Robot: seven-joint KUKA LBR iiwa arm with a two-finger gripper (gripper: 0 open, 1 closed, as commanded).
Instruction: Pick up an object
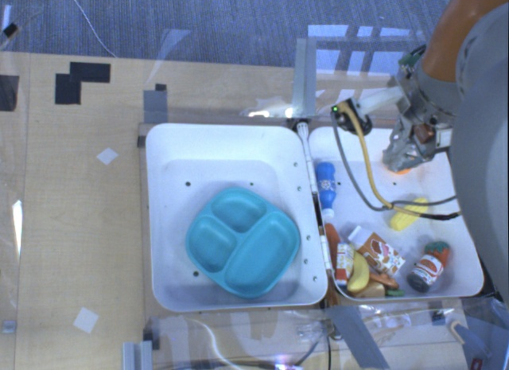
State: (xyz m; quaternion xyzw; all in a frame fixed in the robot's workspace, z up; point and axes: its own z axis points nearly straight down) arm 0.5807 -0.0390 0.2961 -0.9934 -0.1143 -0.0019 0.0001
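Note:
My gripper (404,156) hangs low over the far part of the right bin (469,269). A small orange object (402,167) peeks out right beneath its tip; whether it is touched or held is unclear. Farther down in the bin lie a yellow piece (407,216), a blue bottle (324,181) along the left wall, a red-and-white bottle with a dark cap (428,269), a brown snack box (382,254), a banana (359,274) and a small red-and-white can (343,261).
The left bin (171,169) holds a teal divided plate (242,241). A yellow and black cable (368,171) loops from the wrist down across the right bin. The arm's grey body covers the bin's right side.

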